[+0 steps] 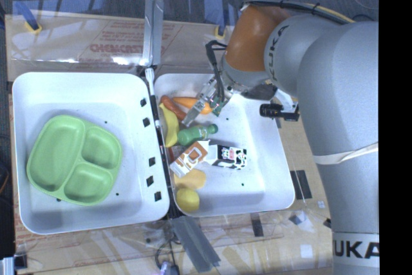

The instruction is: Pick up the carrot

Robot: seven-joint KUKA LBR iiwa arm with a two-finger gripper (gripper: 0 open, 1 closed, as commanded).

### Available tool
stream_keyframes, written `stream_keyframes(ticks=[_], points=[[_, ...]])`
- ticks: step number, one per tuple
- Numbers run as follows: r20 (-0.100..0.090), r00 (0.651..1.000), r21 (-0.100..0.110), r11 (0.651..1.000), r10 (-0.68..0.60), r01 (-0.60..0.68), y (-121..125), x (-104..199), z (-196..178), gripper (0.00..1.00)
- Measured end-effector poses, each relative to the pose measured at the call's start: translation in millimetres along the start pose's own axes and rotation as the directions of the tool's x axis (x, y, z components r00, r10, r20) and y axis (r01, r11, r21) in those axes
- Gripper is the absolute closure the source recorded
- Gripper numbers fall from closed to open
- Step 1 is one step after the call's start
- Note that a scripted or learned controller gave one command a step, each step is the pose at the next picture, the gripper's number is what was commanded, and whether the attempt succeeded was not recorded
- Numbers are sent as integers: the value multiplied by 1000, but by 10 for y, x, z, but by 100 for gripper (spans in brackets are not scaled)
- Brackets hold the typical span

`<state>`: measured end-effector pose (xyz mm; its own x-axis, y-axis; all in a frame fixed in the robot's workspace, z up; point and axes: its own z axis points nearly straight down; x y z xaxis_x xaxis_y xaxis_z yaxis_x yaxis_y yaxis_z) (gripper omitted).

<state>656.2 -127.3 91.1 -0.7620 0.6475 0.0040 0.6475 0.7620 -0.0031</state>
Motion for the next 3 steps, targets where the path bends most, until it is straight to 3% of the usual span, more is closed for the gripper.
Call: stream_keyframes(ticks=[1,2,3], points=[[2,1000,0,1000,-5,5,11,-8,-129,100],[14,991,-12,991,133,-132,-244,319,-67,100],[4,981,-4,981,194,-194,349,622,-1018,100]])
